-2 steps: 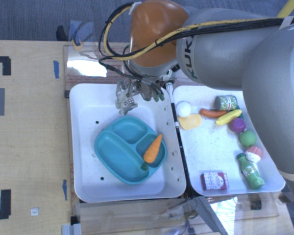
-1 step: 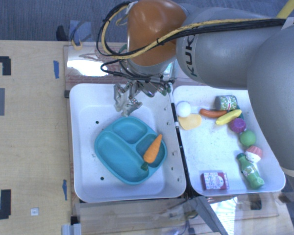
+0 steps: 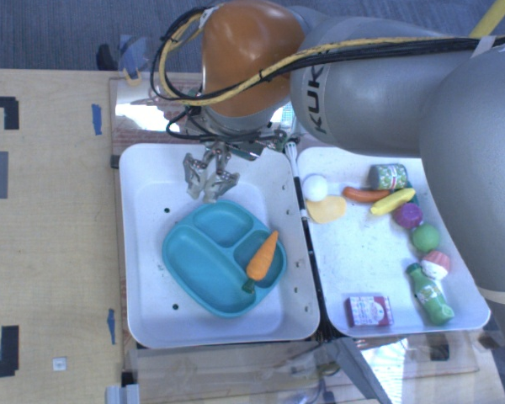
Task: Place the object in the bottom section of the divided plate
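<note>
The pincer (image 3: 209, 178) hangs above the far rim of the divided plate (image 3: 204, 263), fingers close together, holding nothing. A carrot (image 3: 263, 256) lies in the plate's right section.

Bright, even light falls from overhead, and colours read clearly. The left bin (image 3: 143, 310) is washed nearly white, its rim almost lost against its floor. A strip of glare (image 3: 147, 108) lies on the counter just beyond the tool (image 3: 209, 178), and another pale sheen shows on the shiny surface (image 3: 404, 364) well below and right of it. Shadows are soft: a faint one rings the blue plate (image 3: 204, 263) beneath the tool. The tool itself looks slightly smeared, its fingers hard to separate. The huge arm (image 3: 404, 99) looms softly focused.
</note>
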Available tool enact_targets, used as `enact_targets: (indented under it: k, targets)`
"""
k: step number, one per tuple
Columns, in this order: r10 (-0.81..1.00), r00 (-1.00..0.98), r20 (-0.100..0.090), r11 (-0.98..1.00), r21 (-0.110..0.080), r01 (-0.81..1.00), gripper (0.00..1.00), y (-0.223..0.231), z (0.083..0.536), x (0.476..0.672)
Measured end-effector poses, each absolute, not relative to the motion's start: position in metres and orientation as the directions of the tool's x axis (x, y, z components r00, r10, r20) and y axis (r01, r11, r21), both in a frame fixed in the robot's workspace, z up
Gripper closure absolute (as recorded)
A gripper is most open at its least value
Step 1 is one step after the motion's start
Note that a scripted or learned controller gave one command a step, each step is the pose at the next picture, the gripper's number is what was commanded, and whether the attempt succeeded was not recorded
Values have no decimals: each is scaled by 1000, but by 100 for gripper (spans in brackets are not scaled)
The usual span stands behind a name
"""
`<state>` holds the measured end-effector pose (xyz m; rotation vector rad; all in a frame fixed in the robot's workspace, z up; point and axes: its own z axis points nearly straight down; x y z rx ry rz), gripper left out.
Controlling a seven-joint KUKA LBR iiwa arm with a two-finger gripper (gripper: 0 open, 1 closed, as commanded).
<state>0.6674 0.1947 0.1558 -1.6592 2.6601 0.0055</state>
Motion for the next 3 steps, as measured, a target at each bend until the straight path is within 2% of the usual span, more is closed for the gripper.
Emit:
enact_targets:
  k: [1, 2, 3]
  targets:
    - [-870, -493, -2, 493, 4, -870, 100, 203, 130, 626]
    - [-1000, 19, -8, -19, -12, -1000, 100, 155, 93, 642]
    - [-943, 332, -11, -332, 4, -943, 100, 148, 100, 665]
